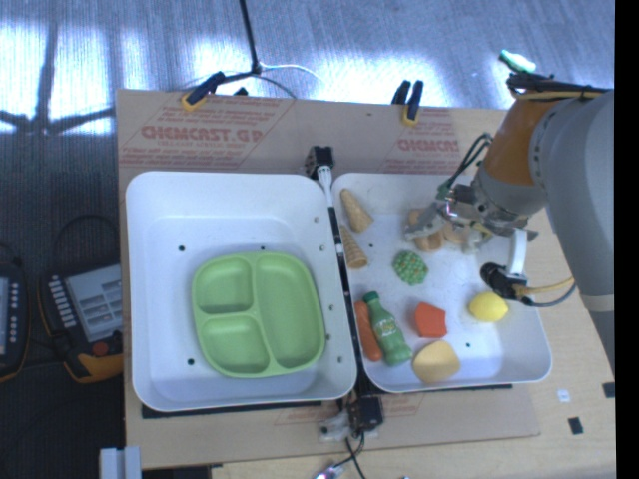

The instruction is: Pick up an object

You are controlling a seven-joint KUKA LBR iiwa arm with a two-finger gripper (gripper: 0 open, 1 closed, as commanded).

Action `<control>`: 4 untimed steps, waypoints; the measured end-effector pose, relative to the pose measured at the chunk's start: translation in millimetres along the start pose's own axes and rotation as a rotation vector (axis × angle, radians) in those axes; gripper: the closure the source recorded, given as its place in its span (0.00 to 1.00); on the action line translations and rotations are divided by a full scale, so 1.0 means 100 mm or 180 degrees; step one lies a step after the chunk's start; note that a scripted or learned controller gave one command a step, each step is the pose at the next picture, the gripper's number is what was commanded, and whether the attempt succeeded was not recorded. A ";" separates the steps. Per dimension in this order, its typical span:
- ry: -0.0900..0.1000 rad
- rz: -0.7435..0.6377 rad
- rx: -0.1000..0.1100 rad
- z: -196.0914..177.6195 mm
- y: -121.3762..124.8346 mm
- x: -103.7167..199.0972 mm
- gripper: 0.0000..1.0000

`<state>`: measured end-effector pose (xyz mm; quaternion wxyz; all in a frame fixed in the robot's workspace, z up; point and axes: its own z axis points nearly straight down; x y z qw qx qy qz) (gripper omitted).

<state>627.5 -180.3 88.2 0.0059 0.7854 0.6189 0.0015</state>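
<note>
Two shallow white bins sit side by side on your cardboard-topped table (pixel 200 128). Your grey arm with the orange band (pixel 559 158) leans in from the right, its wrist lowered toward the far part of the right bin (pixel 529 362), presumably because that is where the pickable things lie. The left bin (pixel 160 208) holds only a pale green divided plastic plate (pixel 258 312), lying flat near its front. The right bin carries everything else: a yellow rounded wedge (pixel 435 361) at the front, a green toy bottle (pixel 387 329) lying beside an orange carrot-shaped piece (pixel 366 332), a red-orange block (pixel 430 318), a yellow lemon-like ball (pixel 487 307), a green textured ball (pixel 409 266), and two tan cone shapes (pixel 354 211) along the inner wall. The gripper (pixel 449 226) hovers right over a small tan lumpy piece (pixel 431 236), the likeliest target. You cannot tell from here whether the jaws are released or clenched, nor whether anything sits between them.
</note>
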 end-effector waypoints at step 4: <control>0.0013 0.0276 0.0039 -1.30 -1.29 0.97 1.00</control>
